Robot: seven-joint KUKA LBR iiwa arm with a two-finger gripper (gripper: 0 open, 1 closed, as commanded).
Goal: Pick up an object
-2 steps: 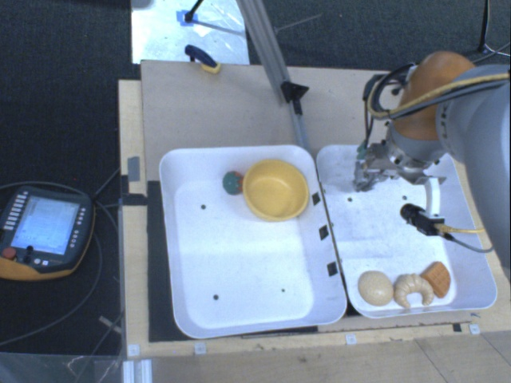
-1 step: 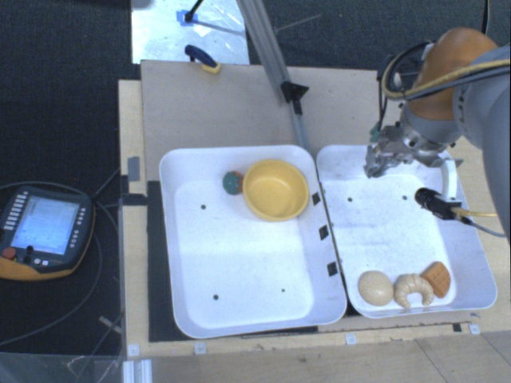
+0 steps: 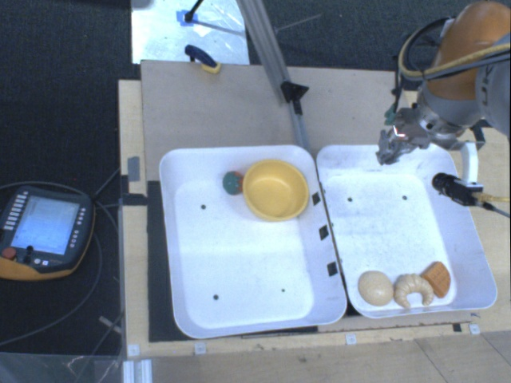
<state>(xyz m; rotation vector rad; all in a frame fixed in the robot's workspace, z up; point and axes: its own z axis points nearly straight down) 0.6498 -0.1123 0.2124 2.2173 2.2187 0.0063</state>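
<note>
Gripper (image 3: 390, 152) hangs over the right bin's (image 3: 383, 214) far edge, jaw state impossible to tell, while a smooth round bun (image 3: 375, 288), curved croissant (image 3: 414, 290) and orange biscuit (image 3: 437, 278) crowd its near edge, and a glossy yellow bowl (image 3: 275, 190) touches a small teal ball (image 3: 232, 183) by the left bin's (image 3: 239, 294) far edge.

both bins (image 3: 239, 309) plain white w/ small dark dots. bowl (image 3: 275, 189) yellow, ball (image 3: 232, 183) beside it dark green. bun (image 3: 375, 288) cream, croissant (image 3: 414, 290) pale tan, cracker (image 3: 437, 278) orange-brown. arm (image 3: 471, 46) grey w/ orange band. pendant (image 3: 44, 230) grey/orange, blue screen.
</note>
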